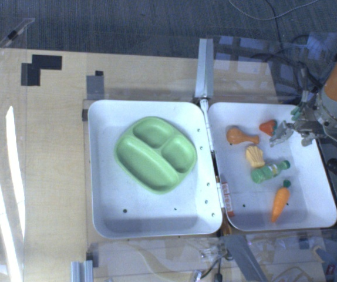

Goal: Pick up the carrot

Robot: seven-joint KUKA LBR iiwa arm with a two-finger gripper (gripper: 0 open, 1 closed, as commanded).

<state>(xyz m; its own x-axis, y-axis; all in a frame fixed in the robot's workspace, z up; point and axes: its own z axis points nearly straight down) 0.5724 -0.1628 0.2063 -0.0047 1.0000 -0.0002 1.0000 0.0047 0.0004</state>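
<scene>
On the table, two white bins are sitting side by side. My tool [290, 129], grip unclear, is hovering above the carrot [280, 201]; I'm planning to descend over its middle.

pale wooden bench [45, 157] fills the left, black square markings [38, 67] near its far edge; dark grey carpet [127, 10] beyond, a thin cable [262, 7] looping across it.

Arm enters from right edge, orange band visible; gripper [290, 129] hangs over right bin's far right corner.
</scene>
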